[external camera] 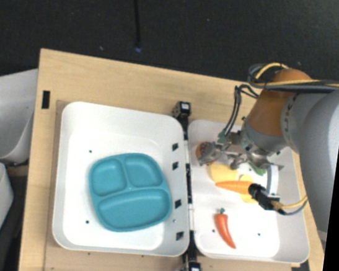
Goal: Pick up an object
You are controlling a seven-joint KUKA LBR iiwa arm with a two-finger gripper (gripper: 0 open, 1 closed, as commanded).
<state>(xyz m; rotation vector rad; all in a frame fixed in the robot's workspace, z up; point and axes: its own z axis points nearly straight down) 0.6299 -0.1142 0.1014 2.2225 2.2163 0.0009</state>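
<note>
My gripper (231,161) is low in the right bin (266,245), over a small cluster of toy food at the bin's far left part. Under it lie a yellow piece (219,172), an orange carrot (234,186) and a brownish piece (203,150) at the bin's left wall. A red chili pepper (225,228) lies alone nearer the front of the same bin. The wrist and its cables hide the fingertips, so I cannot see whether anything is between them.
The left bin (65,211) holds a teal divided plate (129,190). A black clamp (182,109) sits at the far end of the seam between the bins. The arm with its orange band (274,106) comes in from the right.
</note>
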